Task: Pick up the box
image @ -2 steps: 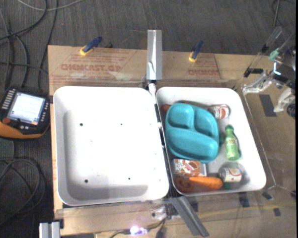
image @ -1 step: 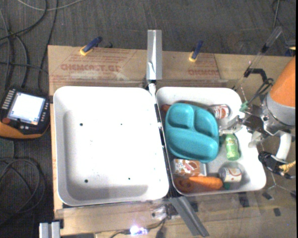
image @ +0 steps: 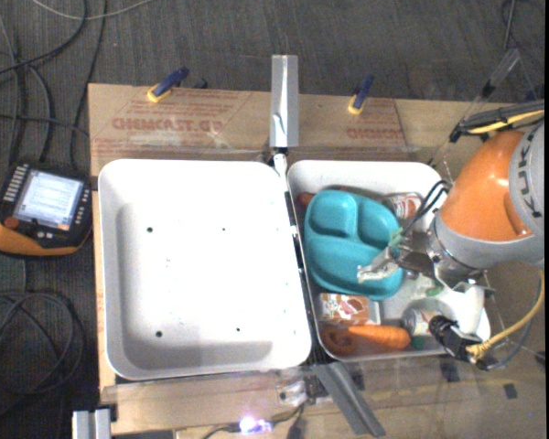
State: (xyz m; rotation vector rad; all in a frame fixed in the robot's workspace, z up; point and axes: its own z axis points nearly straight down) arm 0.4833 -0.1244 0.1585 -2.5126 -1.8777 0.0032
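I read this as the approach step: gripper [image: 391, 262] is low in the right bin [image: 366, 170], over the lower right edge of the teal piece [image: 348, 236]. Can't tell jaw state. The box [image: 348, 308], I think, is the printed pack lying flat just below the teal, above the carrot [image: 371, 337]. Next move: shift down-frame and descend on it. Left bin [image: 201, 263] sits on a cardboard-covered bench [image: 192, 122]; pendant [image: 41, 204] on dark carpet at left.
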